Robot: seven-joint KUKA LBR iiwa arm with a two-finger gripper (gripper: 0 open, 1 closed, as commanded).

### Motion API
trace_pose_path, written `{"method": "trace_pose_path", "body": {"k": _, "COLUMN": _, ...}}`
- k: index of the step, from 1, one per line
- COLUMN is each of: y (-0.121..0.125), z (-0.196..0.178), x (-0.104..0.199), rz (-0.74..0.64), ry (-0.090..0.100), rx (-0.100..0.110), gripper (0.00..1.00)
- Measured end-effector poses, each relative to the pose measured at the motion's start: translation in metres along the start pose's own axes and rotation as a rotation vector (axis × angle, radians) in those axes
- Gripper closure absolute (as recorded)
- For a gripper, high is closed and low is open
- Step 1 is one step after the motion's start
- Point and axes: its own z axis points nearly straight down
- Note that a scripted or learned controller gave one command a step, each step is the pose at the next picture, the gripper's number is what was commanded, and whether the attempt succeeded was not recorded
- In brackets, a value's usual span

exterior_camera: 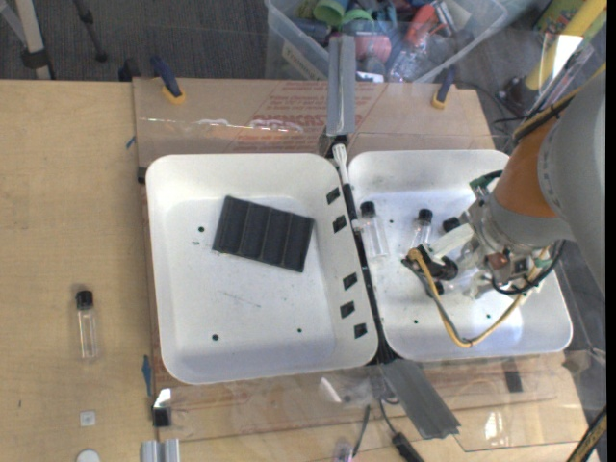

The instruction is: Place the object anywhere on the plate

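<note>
The object to move is, as far as I can judge, one of two small clear vials with dark caps. The nearer vial (370, 230) lies to the right of the plate, just past the divider (348, 248) that the two bins share. The second vial (423, 223) lies further right of the plate again, in the same right bin (539, 340). The plate (264, 233) is a dark, ribbed, rectangular slab. It lies flat and a little skewed on the floor of the left bin (183, 345), with nothing resting on it. The gripper (460, 269) is low in the right bin, on the far side of both vials from the plate, and close to the second one. Its tip is lost among cable and wrist parts, so I cannot tell how the jaws stand, and no vial can be seen between them. By this showing the task is barely begun. A grasp has still to be made or proven, and then come the lift, the carry leftward over the divider and the release onto the plate. A third vial (87, 322) lies on the bench (58, 181), well to the left of the plate and outside both bins.
</note>
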Motion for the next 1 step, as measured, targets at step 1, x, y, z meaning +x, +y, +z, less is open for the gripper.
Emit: {"method": "trace_pose_path", "body": {"k": 1, "y": -0.0413, "z": -0.0001, "x": -0.0493, "rz": -0.051, "ry": 0.001, "rx": 0.0, "gripper": 1.0}}
